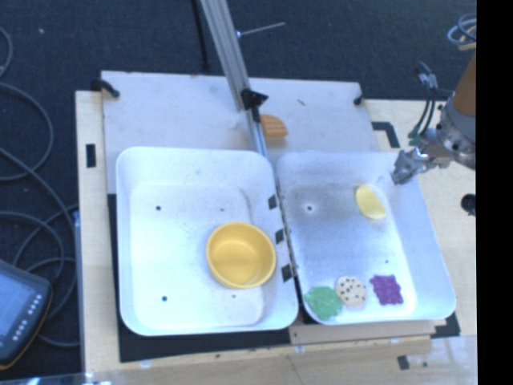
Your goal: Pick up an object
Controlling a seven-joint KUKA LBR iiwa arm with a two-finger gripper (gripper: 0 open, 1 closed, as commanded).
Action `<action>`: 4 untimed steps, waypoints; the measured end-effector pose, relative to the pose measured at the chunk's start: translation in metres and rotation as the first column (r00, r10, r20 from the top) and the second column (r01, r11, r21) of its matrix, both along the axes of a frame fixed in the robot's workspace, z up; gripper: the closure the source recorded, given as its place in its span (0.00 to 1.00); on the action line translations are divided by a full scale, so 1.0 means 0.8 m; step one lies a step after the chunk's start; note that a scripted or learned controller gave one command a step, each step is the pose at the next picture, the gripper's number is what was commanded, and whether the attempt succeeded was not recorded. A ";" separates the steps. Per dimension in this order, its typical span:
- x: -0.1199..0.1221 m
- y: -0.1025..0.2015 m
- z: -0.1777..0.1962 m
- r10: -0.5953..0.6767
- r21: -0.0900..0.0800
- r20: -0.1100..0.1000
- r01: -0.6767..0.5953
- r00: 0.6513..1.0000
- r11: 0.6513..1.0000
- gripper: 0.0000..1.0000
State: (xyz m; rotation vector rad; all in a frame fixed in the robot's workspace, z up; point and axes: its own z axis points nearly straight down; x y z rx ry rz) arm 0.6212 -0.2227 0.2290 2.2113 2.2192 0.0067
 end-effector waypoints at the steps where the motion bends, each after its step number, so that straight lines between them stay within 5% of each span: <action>1: 0.001 -0.002 0.030 0.001 0.001 -0.004 -0.001 1.000 1.000 1.00; 4: -0.013 0.184 0.019 0.003 0.003 -0.009 -0.003 1.000 1.000 1.00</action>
